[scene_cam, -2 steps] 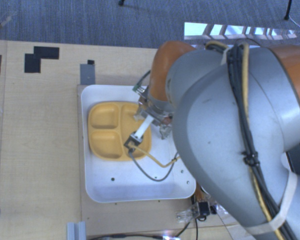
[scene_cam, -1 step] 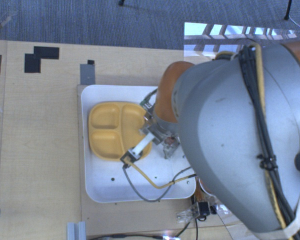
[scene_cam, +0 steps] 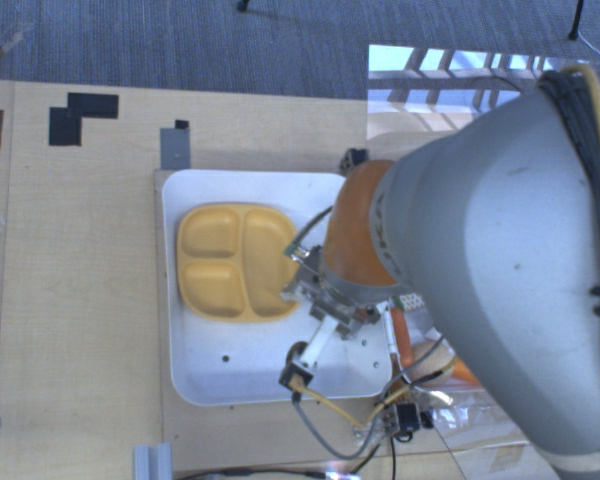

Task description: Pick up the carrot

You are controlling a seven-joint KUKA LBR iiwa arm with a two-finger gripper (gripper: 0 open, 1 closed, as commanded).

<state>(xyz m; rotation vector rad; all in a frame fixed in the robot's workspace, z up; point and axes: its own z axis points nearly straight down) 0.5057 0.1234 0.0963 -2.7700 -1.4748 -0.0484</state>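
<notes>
Grey arm [scene_cam: 500, 268] reaches in over the bench [scene_cam: 70, 298], its orange-banded wrist hanging above the right half of the left white bin [scene_cam: 230, 368]. Below the wrist, the gripper [scene_cam: 330, 313] sits over bare bin floor, just beside the right edge of a yellow divided plate [scene_cam: 235, 261] that lies in the bin's upper-left part. You cannot tell whether the pincer is spread or pressed together; the wrist hardware masks it, and nothing can be seen held in it.

The carrot [scene_cam: 401, 340] shows as a narrow orange strip along the bin's right edge, toward the lower right corner, lying lengthwise with that edge. The arm covers most of it, so you cannot tell whether it rests inside this bin, on the rim, or just across in the neighbouring one. It lies to the side of the gripper, apart from it.

Expect a light, stiff piece with a smooth, tapering, rounded body. That shape is likely to roll or squirt sideways if you pinch it off-centre, and the thin end gives little to hold. Close across its short axis at the thickest stretch near the middle, with the jaws square to its length. The nearby bin wall may crowd one jaw, so plan your approach from the open floor side and come down straight. It should not be fragile; a firm grip is unlikely to damage it.
</notes>
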